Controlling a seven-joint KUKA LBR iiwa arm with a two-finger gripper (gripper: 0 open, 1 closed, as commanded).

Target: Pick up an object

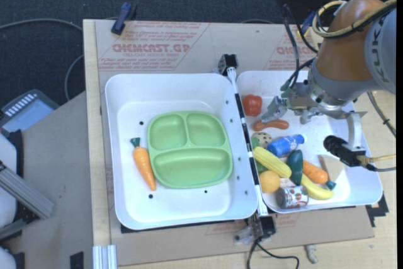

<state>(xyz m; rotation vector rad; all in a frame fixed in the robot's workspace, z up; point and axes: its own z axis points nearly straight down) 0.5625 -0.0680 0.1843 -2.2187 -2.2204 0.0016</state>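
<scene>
A robotics lab: plywood bench (189, 47), two white bins (119, 135), toy food, loose cables (38, 25).

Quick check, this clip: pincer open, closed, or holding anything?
Pincer: open, nothing between its fingers, hovering above the right bin near the toy tomato.

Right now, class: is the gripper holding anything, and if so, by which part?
Nothing is seen held. The gripper hangs over the right bin, above the sausage, with nothing visibly between its fingers.
</scene>
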